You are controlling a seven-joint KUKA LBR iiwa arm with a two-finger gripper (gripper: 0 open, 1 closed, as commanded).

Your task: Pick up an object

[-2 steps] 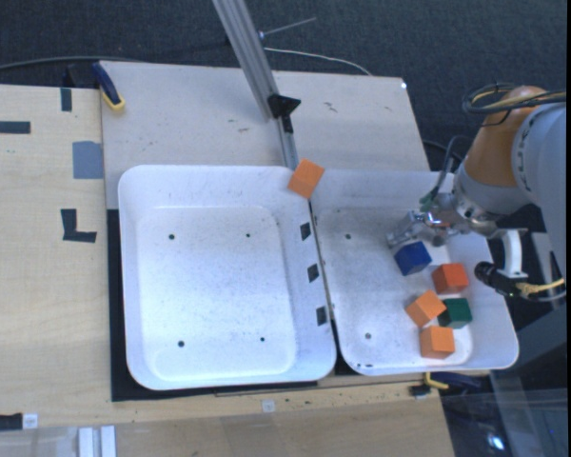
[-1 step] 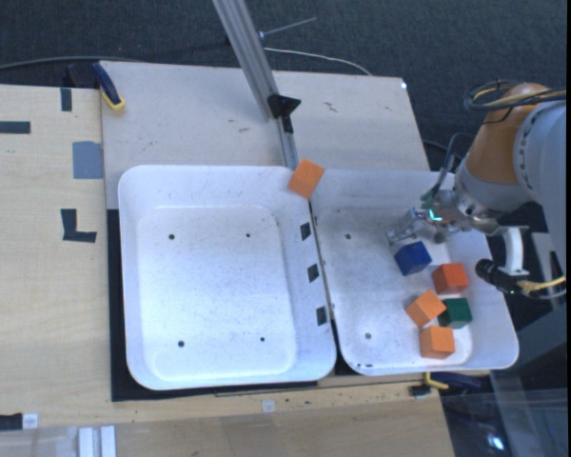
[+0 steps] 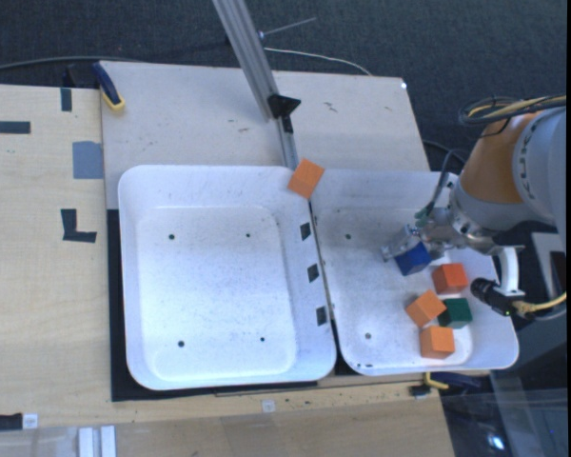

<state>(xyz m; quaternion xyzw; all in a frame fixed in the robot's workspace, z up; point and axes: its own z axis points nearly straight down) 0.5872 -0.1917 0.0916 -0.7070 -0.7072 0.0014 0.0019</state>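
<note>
Orange cube (image 3: 438, 342) at the right bin's (image 3: 362, 350) near edge; tool (image 3: 406, 248) touches blue block (image 3: 413, 258), grip unclear.

**Surfaces and finishes on the bench**

The two white bins (image 3: 209, 284) look like smooth moulded plastic with a dull sheen, their floors dusted with fine dark specks. The bench top (image 3: 38, 284) reads as pale wood-grain board, matt, patched with flat grey and black tape pieces (image 3: 88, 160). A lighter, scuffed matt panel (image 3: 200, 112) lies behind the bins. The slanted rail (image 3: 247, 46) is ribbed bare metal, silvery and slightly glossy. The arm's casing (image 3: 552, 160) is smooth grey with a satin shine, and its orange band (image 3: 495, 169) is smooth too. The orange blocks (image 3: 425, 307), blue block (image 3: 414, 258) and green block (image 3: 456, 312) appear matt and flat-faced. The floor (image 3: 409, 17) beyond is dark, rough carpet.
</note>
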